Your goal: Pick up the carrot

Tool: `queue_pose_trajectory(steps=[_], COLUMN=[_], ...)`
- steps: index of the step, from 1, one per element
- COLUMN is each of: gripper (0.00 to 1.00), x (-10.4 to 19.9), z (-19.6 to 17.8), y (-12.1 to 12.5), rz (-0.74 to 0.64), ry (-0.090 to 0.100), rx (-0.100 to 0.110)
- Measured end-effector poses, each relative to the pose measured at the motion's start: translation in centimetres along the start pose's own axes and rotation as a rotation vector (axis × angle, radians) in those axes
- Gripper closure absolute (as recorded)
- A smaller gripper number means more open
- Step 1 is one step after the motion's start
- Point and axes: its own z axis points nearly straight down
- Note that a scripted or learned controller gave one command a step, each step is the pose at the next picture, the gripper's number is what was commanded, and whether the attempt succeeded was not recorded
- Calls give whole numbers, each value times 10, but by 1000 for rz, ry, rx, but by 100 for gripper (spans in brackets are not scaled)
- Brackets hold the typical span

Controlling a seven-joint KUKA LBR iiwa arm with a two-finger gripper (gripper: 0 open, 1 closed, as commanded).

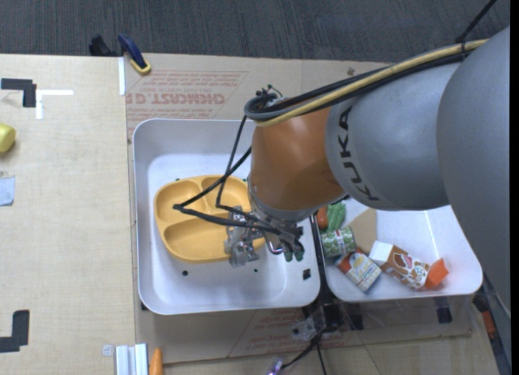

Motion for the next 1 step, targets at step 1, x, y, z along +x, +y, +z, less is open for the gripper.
queue_pose_trajectory(steps=[1], gripper=[100], x=[-1], z=[-8], y=[0], rz=[0], ry=[-2], rx=[1])
